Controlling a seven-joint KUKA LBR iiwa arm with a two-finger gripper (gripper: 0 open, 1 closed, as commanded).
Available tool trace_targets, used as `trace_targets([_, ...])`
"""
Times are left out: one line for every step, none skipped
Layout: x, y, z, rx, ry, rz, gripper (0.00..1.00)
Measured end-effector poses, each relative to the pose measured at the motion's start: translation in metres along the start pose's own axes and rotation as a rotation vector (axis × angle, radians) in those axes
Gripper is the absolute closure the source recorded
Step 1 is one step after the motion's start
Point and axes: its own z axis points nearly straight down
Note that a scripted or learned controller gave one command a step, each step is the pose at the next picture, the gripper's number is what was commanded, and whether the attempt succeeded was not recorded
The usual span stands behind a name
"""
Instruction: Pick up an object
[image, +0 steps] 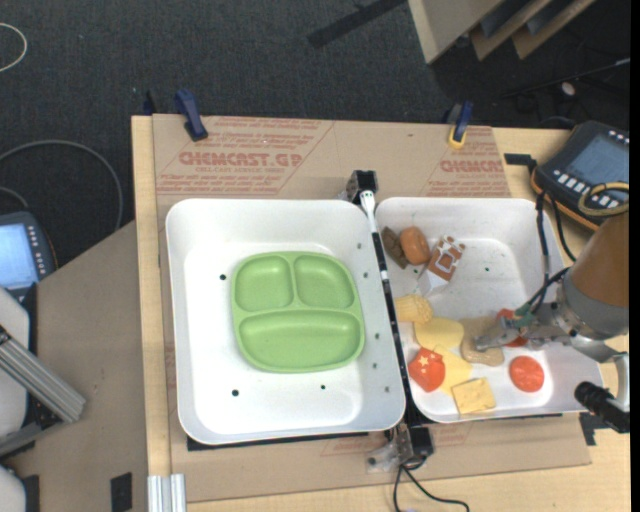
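The right white bin (480, 212) holds several toy foods. At the back lie a brown bun (413, 243) and a small brown-and-white house-shaped piece (446, 258). Toward the front are a pale yellow piece (412, 306), a yellow slice (440, 333), a red strawberry-like piece (427, 369), a yellow cracker (473, 396) and a red tomato (527, 374). My gripper (503, 336) reaches in from the right and sits low in this bin, right over a tan piece (486, 351). Whether it touches that piece is unclear.
The left white bin (200, 330) carries a green divided plate (297, 309). A black divider (383, 275) runs between the bins. The grey and orange arm (603, 285) crosses the right bin's right wall. A yellow-and-black handheld controller (590, 175) lies at the back right.
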Motion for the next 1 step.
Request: trace_targets([0.0542, 0.0388, -0.0025, -0.006, -0.008, -0.006, 0.0])
